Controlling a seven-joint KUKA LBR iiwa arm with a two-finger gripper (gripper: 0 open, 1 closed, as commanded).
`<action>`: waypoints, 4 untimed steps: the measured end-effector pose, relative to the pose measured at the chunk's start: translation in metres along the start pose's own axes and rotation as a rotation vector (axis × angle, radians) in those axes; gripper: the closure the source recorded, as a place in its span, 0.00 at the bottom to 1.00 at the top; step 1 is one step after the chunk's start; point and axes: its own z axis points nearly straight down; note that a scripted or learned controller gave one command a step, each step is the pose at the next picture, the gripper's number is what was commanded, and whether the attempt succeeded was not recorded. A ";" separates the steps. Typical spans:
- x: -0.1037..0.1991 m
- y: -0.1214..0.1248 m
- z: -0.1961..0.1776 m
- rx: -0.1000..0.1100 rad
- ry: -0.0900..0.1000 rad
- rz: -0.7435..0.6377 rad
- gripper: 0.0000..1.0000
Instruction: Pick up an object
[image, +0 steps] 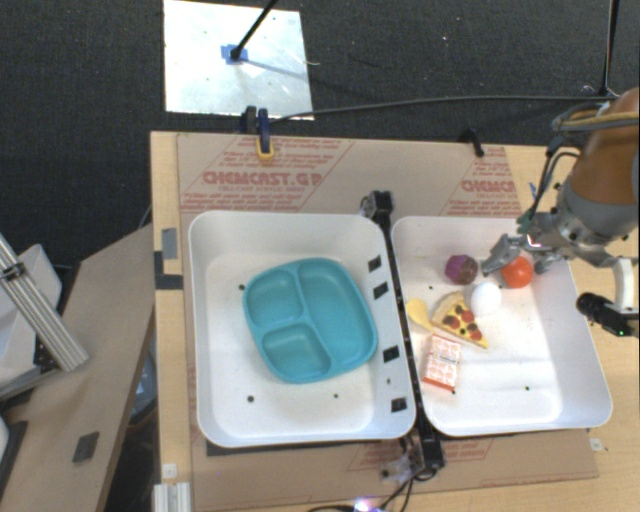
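Observation:
In the right bin (570, 400) lie several small objects: a purple round fruit (461, 268), an orange-red ball (518, 273), a white egg (485, 298), a pizza slice (459, 320), a yellow piece (416, 312) and a red-and-white packet (442, 361). My gripper (508, 260) hangs low over the bin's far right part, right beside the orange-red ball and touching or nearly touching it. The grey wrist hides part of the ball's upper side.
A teal divided plate (310, 320) lies in the left bin (225, 400). Black clips (392, 350) run along the wall between the two bins. A black fitting (604, 312) sits at the right bin's right rim. The right bin's near half holds bare floor.

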 end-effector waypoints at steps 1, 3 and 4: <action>0.004 -0.002 0.062 0.001 0.001 -0.001 0.00; 0.004 0.002 0.080 -0.011 -0.001 0.000 1.00; 0.004 -0.001 0.035 -0.008 -0.001 -0.001 1.00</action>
